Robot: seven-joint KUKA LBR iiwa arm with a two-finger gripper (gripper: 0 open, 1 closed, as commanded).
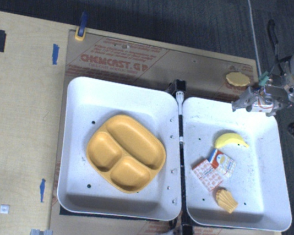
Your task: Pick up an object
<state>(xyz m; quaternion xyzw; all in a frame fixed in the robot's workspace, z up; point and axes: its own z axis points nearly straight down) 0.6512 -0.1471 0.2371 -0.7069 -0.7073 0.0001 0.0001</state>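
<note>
Jaws (248, 102), state unclear, hover over the right bin's (278, 181) far edge, banana (231, 140) lying well below.

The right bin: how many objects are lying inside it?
3. In the right bin: a yellow banana toward the back, a red-and-white packet in the middle, a ridged chip at the front.

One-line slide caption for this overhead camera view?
Gripper above right bin's far edge; banana, packet, biscuit inside; yellow tray in left bin.
</note>
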